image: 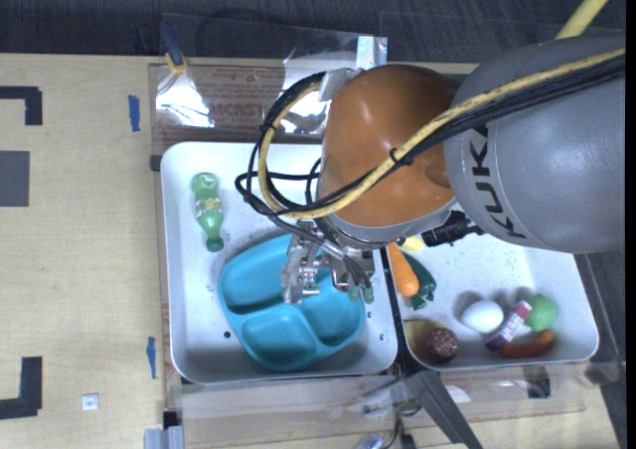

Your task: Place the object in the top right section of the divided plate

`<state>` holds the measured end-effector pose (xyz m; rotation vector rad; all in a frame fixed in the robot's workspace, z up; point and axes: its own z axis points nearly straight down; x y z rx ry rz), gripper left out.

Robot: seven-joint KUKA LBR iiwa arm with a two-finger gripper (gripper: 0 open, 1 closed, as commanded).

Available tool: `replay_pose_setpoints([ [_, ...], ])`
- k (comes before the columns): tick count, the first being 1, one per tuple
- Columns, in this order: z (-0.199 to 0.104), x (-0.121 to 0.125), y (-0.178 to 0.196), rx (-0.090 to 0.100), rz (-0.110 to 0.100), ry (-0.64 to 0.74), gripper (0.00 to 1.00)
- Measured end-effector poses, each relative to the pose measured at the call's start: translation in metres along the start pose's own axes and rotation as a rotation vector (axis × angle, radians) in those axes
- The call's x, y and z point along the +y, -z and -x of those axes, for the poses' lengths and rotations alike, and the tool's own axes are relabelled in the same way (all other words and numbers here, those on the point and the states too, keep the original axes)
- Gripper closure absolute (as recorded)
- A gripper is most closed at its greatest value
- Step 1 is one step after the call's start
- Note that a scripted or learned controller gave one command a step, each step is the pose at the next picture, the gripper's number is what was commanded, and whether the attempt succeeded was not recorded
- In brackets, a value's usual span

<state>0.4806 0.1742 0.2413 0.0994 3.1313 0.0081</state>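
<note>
Our claw [323,276] hangs over the plate [288,313]. We cannot tell if it holds anything.

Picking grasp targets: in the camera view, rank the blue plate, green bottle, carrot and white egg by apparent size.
1. blue divided plate
2. green bottle
3. carrot, partly under the arm, so its rank against the bottle is unsure
4. white egg

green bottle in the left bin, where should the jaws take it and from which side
Probably the green bottle at mid-body, coming straight down. It lies flat and lengthwise beside the left bin's wall, apart from the blue divided plate, so the jaws should close across its narrow width.
</note>
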Motion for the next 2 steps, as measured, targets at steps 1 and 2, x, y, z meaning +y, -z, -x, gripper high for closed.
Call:
replay_pose_setpoints([
  [1,-0.002,0.041,-0.129,-0.001,0.001,0.510,1.00],
  [2,0.012,0.021,-0.133,-0.033,0.023,0.588,1.00],
])
